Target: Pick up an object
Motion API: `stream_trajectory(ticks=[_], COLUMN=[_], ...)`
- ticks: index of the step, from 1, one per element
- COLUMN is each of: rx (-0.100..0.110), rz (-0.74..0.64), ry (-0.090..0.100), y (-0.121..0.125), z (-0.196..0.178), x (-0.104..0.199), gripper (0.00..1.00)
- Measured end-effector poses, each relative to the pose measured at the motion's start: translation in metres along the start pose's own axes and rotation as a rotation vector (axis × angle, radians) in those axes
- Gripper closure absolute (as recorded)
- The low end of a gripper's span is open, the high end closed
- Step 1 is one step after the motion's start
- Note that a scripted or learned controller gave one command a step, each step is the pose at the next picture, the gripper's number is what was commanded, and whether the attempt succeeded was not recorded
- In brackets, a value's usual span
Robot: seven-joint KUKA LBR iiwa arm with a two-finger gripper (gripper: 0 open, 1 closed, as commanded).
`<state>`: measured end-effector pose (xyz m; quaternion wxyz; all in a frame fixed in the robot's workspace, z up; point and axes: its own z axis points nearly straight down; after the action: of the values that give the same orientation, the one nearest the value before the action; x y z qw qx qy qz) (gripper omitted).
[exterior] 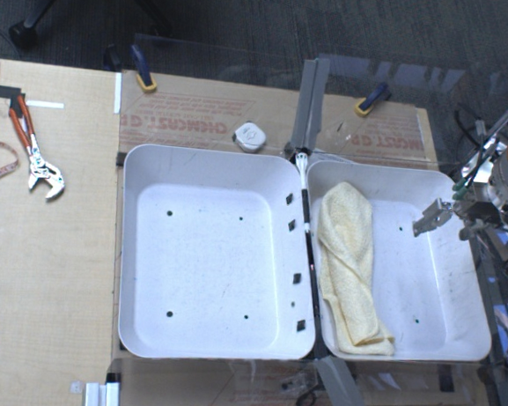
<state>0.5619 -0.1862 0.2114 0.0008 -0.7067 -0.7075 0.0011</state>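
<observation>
Cloth was the only thing to pick: a pale yellow towel (pixel 350 268) lay folded lengthwise in the right bin (pixel 436 346), pressed along that bin's left wall and running from near the far edge down to the near corner. The left bin (pixel 197 343) sat beside it. The gripper (pixel 447 219) hung over the right bin's far right part, well apart from the towel, with nothing between its fingers; whether they stood wide or narrow could not be told from this angle.

To do the reach well, the arm would likely need to travel left across the bin and come down over the towel's middle, where the folds looked thickest, rather than at the thin near end. Fingers probably ought to straddle a raised fold across the towel's short width, so that they pinch fabric instead of sliding on it. Descending too close to the dividing wall risked striking the rim. A wrench (pixel 40 170) lay on the bench, far off to the left.
</observation>
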Motion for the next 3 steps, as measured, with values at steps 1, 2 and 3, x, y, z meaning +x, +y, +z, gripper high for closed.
stream_trajectory(ticks=[1,2,3], rx=[-0.003,-0.002,-0.002], rz=[0.034,0.037,-0.254], ry=[0.0,0.0,-0.002], y=[0.025,0.025,0.066], z=[0.119,0.11,0.019], x=[0.091,0.089,0.107], gripper=[0.0,1.0,1.0])
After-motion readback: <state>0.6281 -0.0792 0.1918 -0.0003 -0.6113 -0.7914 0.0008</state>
